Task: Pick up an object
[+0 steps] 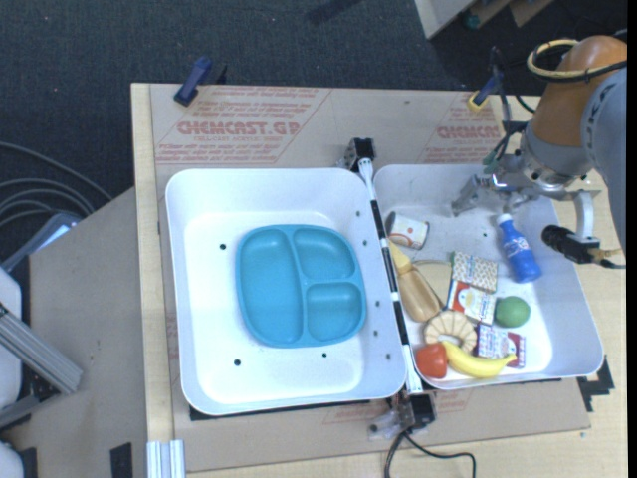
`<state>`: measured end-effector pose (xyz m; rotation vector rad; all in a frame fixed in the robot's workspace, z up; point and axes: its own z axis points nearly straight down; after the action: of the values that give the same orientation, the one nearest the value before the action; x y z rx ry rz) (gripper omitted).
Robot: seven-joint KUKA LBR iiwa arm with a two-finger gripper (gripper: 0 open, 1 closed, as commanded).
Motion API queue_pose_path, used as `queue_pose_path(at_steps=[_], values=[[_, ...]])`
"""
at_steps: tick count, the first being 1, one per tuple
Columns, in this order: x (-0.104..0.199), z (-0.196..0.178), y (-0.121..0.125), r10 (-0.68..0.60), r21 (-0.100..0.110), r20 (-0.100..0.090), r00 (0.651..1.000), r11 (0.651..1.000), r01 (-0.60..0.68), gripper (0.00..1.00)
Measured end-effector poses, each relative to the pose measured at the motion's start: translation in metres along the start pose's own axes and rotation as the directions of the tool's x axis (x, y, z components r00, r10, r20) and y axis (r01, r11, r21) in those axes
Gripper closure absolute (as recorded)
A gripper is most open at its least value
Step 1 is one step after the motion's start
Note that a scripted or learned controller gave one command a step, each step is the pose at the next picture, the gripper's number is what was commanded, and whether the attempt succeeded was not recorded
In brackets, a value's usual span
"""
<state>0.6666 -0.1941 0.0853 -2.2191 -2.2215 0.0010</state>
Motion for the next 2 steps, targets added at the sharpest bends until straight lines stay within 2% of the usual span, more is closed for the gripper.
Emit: queue_pose_path(at_steps=[2], values=[[0.0124, 0.0001, -0.0001, 0.0, 0.0, 0.0, 1.0, 1.0, 0.0, 0.0]])
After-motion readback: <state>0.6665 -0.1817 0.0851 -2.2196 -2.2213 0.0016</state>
